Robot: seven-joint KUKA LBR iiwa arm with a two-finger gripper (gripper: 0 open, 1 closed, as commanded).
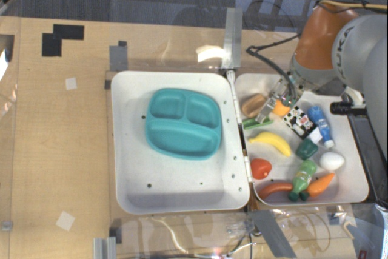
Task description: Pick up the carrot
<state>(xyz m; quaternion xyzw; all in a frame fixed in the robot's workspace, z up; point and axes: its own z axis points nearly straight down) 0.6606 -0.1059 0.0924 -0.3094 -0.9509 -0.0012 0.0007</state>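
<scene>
- The carrot point(321, 183) lies in the right bin's point(357, 191) near-right corner, tilted, beside the green bottle point(303, 177).
- The gripper point(276, 101) hangs at the far-left end; its opening I cannot tell.
- The carrot lies nearer and rightward.

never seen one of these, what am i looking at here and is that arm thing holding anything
It is one picture, taken by a fixed camera above a workbench, looking down at a slant. The grey and orange machine at the right is a robot arm; its gripper reaches into the right bin. I cannot tell whether it grips anything. That bin holds toy food: a banana, a tomato, a white egg, a green bottle and the carrot it is meant to pick up, lying near the bin's front. The left bin holds a teal divided plate.
</scene>
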